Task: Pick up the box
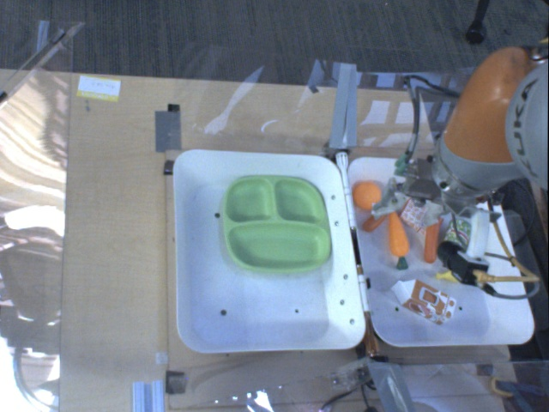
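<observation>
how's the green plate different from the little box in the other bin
The green plate is large, one solid green, with three compartments; the box is small, white with orange-brown print. The plate lies alone in the left bin, while the box shares the right bin with an orange, carrots and other small items, below the gripper. Both lie flat on a bin floor, apart from the gripper.

A robotics lab is indicated by 2 white bins [257, 333] fixed on a wooden worktop [111, 256] behind clear guard panels [51, 50].
</observation>
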Robot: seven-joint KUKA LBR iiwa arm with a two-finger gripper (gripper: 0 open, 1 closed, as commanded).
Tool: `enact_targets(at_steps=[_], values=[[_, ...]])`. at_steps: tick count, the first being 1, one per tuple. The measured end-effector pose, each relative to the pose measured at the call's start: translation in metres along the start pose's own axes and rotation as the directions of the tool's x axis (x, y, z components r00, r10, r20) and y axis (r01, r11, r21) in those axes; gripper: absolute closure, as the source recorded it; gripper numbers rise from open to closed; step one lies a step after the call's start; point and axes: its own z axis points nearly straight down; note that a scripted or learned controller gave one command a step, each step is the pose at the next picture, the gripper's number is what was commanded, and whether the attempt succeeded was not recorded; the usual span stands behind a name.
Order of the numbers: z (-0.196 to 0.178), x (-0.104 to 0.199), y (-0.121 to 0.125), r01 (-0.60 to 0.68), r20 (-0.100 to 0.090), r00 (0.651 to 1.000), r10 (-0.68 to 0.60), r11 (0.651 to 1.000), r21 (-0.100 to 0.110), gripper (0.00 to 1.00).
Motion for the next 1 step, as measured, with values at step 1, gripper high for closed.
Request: enact_targets(at_steps=[1], values=[[0.0, 0.0, 0.0, 0.0, 0.0, 1.0, 0.0, 1.0, 0.0, 0.0]])
